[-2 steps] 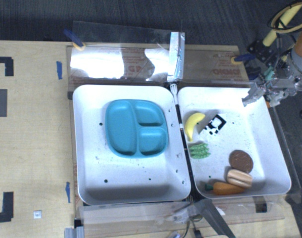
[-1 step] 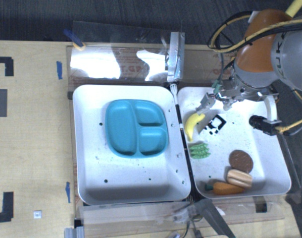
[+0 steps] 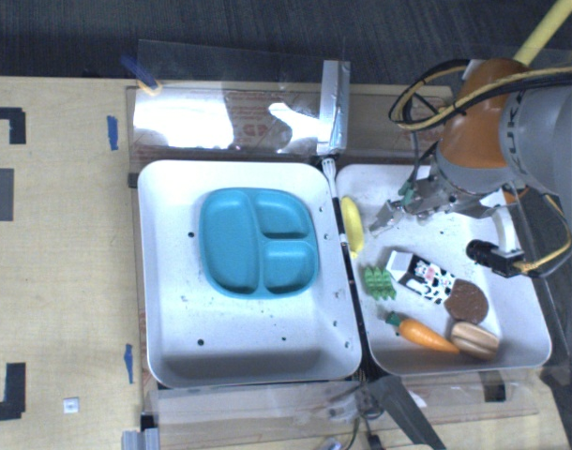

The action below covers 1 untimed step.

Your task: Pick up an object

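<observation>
Seen from above: a pale wood bench (image 3: 52, 251) w/ two shallow white bins side by side. The left bin (image 3: 164, 326) holds a blue divided plate (image 3: 260, 240). The right bin (image 3: 525, 331) has all the small stuff, and that's where I'm working.

My arm (image 3: 539, 129), grey w/ an orange band, reaches in from the right over that bin's far end. My gripper (image 3: 401, 204) hangs low over bare bin floor. I can't tell how it's set, but nothing sits in it.

Candidates, approx big to small: a carrot (image 3: 425, 334) and a tan bread roll (image 3: 475, 339) at the near end, a black-and-white patterned piece (image 3: 425, 279) mid-bin, a brown round cookie (image 3: 466, 300), a banana (image 3: 351, 223) along the left wall just beside me, a green block (image 3: 380, 282).

Progress, my read: nothing picked yet. Choosing, descending, closing and lifting are all left.
</observation>
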{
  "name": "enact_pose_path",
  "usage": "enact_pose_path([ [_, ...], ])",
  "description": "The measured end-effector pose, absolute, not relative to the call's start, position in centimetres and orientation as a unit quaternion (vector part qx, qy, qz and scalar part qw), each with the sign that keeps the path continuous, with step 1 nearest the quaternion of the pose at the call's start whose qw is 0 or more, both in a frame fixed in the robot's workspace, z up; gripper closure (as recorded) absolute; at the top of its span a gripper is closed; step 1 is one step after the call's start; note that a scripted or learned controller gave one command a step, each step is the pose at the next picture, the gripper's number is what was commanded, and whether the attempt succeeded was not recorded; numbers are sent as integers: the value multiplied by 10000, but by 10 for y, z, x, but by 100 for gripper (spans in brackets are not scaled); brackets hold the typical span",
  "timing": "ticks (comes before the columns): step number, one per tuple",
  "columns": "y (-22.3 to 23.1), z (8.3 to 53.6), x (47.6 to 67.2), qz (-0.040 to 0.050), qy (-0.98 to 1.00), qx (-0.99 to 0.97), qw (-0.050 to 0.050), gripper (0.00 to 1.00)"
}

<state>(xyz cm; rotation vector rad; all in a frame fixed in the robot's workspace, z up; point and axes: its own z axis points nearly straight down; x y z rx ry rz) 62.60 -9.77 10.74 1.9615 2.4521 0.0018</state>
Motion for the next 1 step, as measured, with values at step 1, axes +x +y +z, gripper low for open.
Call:
enact_pose_path([
  [1,-107,87,554,17,8107,5854,19,0],
])
